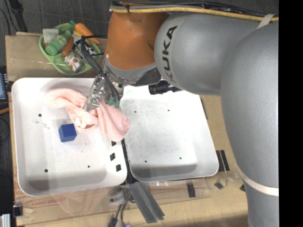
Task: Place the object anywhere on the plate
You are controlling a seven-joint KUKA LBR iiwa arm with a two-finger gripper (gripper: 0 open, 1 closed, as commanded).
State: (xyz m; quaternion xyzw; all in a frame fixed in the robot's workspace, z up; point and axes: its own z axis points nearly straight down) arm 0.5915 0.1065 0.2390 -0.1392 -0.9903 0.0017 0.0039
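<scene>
- Plainly, the grey arm (213,56) was the biggest hazard: its bulk hung over the right bin (165,169) and hid much of the bench (23,46), so any swing toward a drop spot could have knocked a bin wall or dragged whatever trailed below the wrist.
- The left bin (28,174) carried the likely task things, and I could not tell which surface was meant as the plate; a release made on a guess could have landed on bare bin floor and counted for nothing.
- The pink cloth (113,122) lay in the left bin with its lower fold draped over the shared edge toward the right bin. If the cloth was the object, a lift could have shed it, since limp fabric slips and sags. If it was not, it could have snagged on the claw and ridden along.
- The green bowl (52,63) of toys stood on the bench just beyond the left bin's far corner, near the wrist; a wide retreat could have tipped it.
- The blue cube (67,132) sat on the left bin's floor, beside the cloth and apart from the claw. If it was the object, it was untouched, and a dragged cloth could have shoved it away.
- The claw (102,97) stood over the cloth's upper bunch; whether it was spread, pressed together or pinching fabric could not be told, so a lift might have come up with nothing.
</scene>
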